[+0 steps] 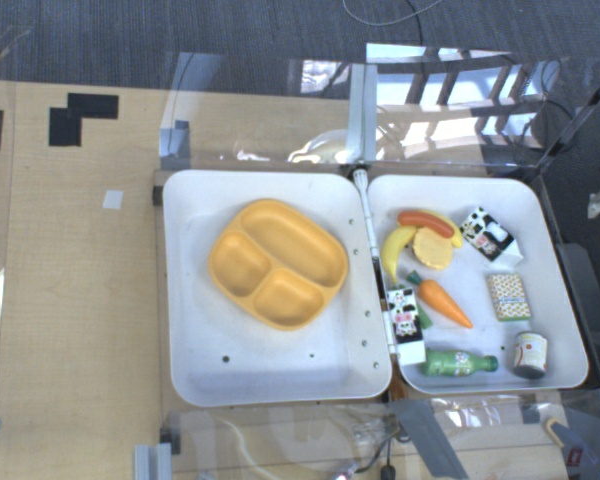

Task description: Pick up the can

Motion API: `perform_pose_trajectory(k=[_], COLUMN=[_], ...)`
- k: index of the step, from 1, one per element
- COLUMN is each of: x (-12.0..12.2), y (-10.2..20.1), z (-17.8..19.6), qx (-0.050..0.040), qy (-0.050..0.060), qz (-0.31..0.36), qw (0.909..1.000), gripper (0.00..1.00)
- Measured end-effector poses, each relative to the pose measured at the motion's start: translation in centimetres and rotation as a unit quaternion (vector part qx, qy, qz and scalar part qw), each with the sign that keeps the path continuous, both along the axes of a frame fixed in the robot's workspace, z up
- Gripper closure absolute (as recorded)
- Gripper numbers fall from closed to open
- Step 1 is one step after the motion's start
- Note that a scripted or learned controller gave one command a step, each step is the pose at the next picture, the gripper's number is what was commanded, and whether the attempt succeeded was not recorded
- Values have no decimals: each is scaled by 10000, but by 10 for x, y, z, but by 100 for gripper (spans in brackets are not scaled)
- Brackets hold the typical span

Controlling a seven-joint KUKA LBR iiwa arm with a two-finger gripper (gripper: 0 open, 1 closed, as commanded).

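gripper's hold cannot be told; can rests alone in the right bin's near right corner

gripper state: i cannot tell whether it is apart or together, and nothing is touching the can.

can (pixel 529 353): small, pale grey with a dark reddish label. it sits in the near right corner of the right bin (pixel 546 214), close to the bin's right wall, and it looks slightly tilted.

just to its left, a green bottle (pixel 460 364) lies on its side along the near wall, with its cap end pointing toward the can but apart from it. behind the can lies a flat beige packet (pixel 507 296).

toward the bin's middle, a carrot (pixel 445 303) lies slantwise. a cow-patterned carton (pixel 405 320) lies against the left wall.

at the far end, a banana (pixel 395 251) curves beside a round yellow piece (pixel 433 251). a red sausage (pixel 426 222) lies just behind them, and a second cow-patterned carton (pixel 488 235) is to their right.

the left bin (pixel 195 368) holds a yellow divided plate (pixel 277 263) near its centre.
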State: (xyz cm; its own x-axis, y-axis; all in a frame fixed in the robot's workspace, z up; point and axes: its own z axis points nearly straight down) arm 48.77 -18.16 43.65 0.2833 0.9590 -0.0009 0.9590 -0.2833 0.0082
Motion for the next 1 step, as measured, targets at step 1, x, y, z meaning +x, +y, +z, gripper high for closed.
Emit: perform_pose_trajectory(k=[1], x=[0], y=[22], z=[-1], qx=[11], qy=[9], qz=[-1015], qw=[9948], gripper=[0])
